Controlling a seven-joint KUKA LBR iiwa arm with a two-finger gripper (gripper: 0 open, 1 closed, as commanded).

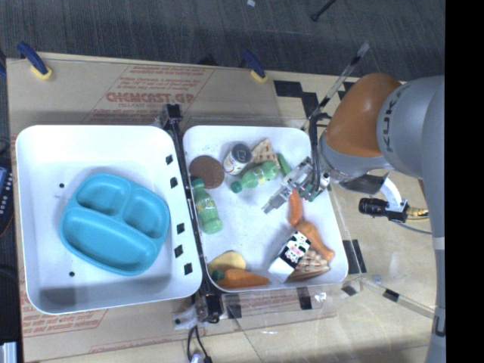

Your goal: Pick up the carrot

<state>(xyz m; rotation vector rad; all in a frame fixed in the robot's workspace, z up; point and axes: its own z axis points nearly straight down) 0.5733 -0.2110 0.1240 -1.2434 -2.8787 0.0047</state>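
1. On the far left stands the left white bin [30,203], and in it lies a blue divided plate [113,221]. It has no part in this task.
2. The right white bin [227,138] is next to it and is crowded. Along its left side are a brown round disc [206,171] and a green bottle [206,210].
3. The carrot [243,280] lies at the front edge of this bin, touching a pale yellow piece [227,262]. It is long and tapered, and its long axis runs left to right, almost parallel to the front wall.
4. The gripper [293,191] hangs further right, over the middle right of the bin. Its fingers [274,200] are spread apart and clasp nothing that can be seen.
5. A short orange piece [294,209] lies just below the fingertips, with its long axis running toward the front. It may be a second carrot, but this is not clear.
6. From the gripper, the long carrot lies toward the front and to the left, well apart, with a patterned box [296,249] between them.
7. By this judgement, a grasp on it needs the jaws turned across its left-right axis.
8. The grey arm [423,127] enters from the right.
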